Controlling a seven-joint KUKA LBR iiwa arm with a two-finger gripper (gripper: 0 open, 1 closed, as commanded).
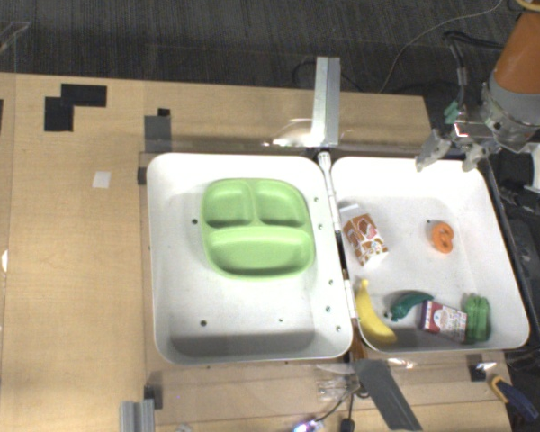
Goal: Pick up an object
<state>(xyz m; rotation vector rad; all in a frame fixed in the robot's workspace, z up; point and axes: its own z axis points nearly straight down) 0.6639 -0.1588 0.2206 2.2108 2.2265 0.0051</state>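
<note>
The right bin (486,207) holds several small objects. A white and brown carton (363,237) lies near its left wall. An orange round piece (442,237) rests toward the right. At the front lie a yellow banana (373,314), a teal item (407,305), a red and white carton (442,319) and a green round object (476,318). My gripper (452,153) hovers over the bin's far right corner with its two fingers spread apart and nothing between them. It stands well above and away from all the objects.
A green divided plate (256,226) lies in the left bin (175,268). A metal post (327,102) rises behind the divider between the bins. Cables trail across the dark floor at the top right. Wooden bench surface stretches to the left.
</note>
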